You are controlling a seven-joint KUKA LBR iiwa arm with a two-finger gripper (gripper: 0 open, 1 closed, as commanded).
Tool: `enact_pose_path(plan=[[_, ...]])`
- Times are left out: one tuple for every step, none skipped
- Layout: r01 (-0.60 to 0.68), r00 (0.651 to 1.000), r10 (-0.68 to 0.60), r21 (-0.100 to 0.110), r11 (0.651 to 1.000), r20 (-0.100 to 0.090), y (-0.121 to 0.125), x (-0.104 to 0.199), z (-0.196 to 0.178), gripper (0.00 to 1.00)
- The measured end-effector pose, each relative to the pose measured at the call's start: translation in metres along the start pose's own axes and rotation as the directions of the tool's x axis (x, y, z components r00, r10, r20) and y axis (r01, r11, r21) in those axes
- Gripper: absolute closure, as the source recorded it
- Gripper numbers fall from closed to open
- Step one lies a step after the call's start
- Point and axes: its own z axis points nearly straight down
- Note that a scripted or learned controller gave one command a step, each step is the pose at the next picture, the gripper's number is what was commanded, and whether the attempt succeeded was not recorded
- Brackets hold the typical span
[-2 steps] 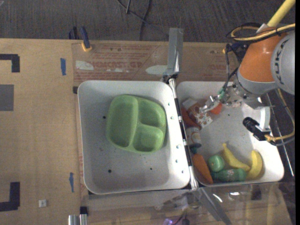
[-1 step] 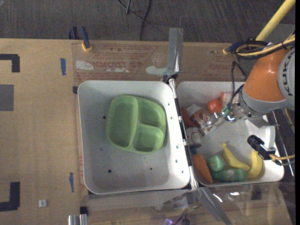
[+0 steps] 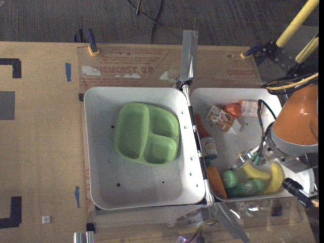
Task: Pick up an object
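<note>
Gripper (image 3: 249, 159) low in right bin (image 3: 230, 138), just above yellow banana (image 3: 263, 174); finger state impossible to tell. Green divided plate (image 3: 147, 133) left of that banana, in left bin (image 3: 101, 151).

Scene was lit evenly and moderately brightly from above. The left bin (image 3: 101, 151) was rendered near-white, with mild glare across its floor and rims. Soft, short shadows were cast under the green tray (image 3: 147, 134) along its lower edge. The floor (image 3: 61, 9) at top was recorded dark and low in contrast. Slight overall softness and grain were noted. The orange band (image 3: 304, 116) was blurred and somewhat overexposed. Small items in the right bin (image 3: 228, 140) were poorly resolved.
</note>
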Motion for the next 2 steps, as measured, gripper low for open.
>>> enact_pose_path(plan=[[-0.002, 1.000, 0.002, -0.006, 1.000, 0.007, 0.001, -0.002, -0.011, 1.00], [-0.024, 1.000, 0.024, 0.010, 1.000, -0.009, 0.031, 0.054, -0.096, 1.00]])
